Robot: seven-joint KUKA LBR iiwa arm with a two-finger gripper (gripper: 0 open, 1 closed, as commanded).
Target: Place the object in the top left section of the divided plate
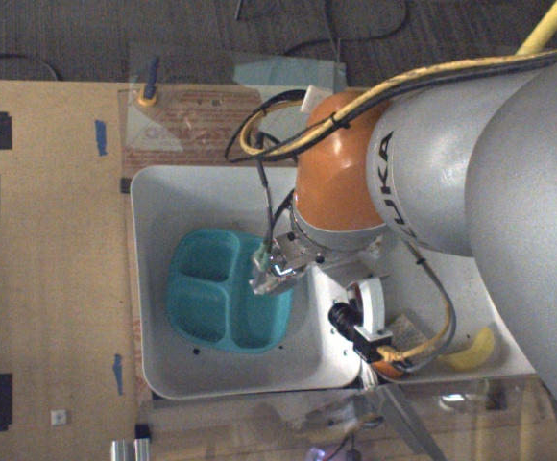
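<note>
The claw [271, 275] hangs over the right edge of the teal divided plate [223, 291] in the left bin [154, 257]. Whether it grips anything cannot be told. No object lies in the plate's sections, so placement appears unfinished. A banana [472, 351] rests in the right bin.

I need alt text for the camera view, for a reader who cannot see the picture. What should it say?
A grey KUKA arm with an orange band reaches from the right, its gripper over the right edge of a teal divided plate lying in the left white bin. A yellow banana-like object lies in the right bin, beside the arm.
</note>
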